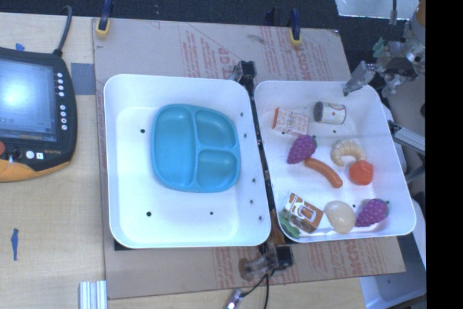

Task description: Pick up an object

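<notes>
Nearest, toy food crowds the right white bin: a purple plastic grape bunch, a cream egg, a red tomato and an orange sausage, loosely scattered, probably so each can be grabbed singly. A blue divided plate fills the left bin. Farthest, the grey gripper hangs at the right bin's far rim, carrying nothing; its state cannot be told.

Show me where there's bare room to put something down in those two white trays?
The left white bin has bare floor all around the blue divided plate, widest along its front edge. The right white bin is crowded with toy food; its barest patch is front-left, beside the hot dog.
</notes>
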You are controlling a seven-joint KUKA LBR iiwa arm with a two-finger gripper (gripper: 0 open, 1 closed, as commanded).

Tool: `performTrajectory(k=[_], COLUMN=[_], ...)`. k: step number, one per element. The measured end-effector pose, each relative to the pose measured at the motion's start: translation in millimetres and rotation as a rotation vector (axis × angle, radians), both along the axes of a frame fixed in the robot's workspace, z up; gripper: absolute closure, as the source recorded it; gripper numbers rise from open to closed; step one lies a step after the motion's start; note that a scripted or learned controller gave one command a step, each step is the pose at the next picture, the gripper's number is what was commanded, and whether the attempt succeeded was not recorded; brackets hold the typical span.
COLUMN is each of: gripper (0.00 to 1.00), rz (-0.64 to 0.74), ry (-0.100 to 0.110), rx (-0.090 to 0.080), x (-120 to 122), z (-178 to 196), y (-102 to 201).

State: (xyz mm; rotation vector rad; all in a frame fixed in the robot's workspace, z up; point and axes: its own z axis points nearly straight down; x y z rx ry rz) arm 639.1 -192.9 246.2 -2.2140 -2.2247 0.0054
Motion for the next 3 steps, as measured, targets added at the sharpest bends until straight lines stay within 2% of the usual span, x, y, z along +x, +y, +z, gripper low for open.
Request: performTrajectory(k=[1,2,3], gripper=[0.0,1.0,1.0], rz=[0.002,0.005,0.001], ry=[0.004,0.002,0.002], rx=[0.001,0.0,0.001], x=[16.0,17.3,16.8], z=[-145.9,-133.3,-136.3], y=[2.0,1.3,20.4])
